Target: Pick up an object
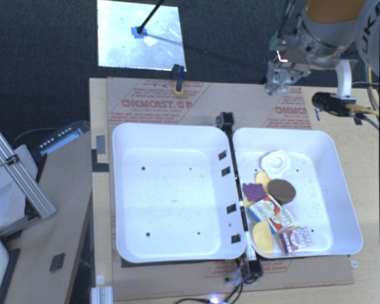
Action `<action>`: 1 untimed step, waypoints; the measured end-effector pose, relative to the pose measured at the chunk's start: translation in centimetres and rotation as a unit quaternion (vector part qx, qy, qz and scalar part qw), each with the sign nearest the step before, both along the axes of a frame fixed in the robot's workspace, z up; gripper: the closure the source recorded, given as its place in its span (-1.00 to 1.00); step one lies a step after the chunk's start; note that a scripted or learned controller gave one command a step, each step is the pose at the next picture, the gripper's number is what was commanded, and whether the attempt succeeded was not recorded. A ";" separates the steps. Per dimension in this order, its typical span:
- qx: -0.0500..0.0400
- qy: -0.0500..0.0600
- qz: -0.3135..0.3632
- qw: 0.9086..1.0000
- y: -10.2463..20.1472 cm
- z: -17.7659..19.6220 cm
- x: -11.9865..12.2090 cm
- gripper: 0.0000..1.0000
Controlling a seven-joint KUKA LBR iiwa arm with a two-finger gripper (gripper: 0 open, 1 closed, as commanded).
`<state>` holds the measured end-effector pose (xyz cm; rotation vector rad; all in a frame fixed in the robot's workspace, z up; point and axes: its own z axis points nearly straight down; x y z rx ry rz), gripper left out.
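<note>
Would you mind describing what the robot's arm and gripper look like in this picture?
The arm is grey metal with an orange band at the top of the view. Below it the wrist is silvery and cluttered with fittings, including a small red light and thin cables along its left side. The gripper is a small grey metal piece. A white bracket beside it carries a black cylindrical part with wires.
</note>
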<state>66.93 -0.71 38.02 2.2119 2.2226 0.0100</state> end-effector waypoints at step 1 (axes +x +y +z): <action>0.000 -0.003 0.000 1.000 0.3 9.5 0.0 1.00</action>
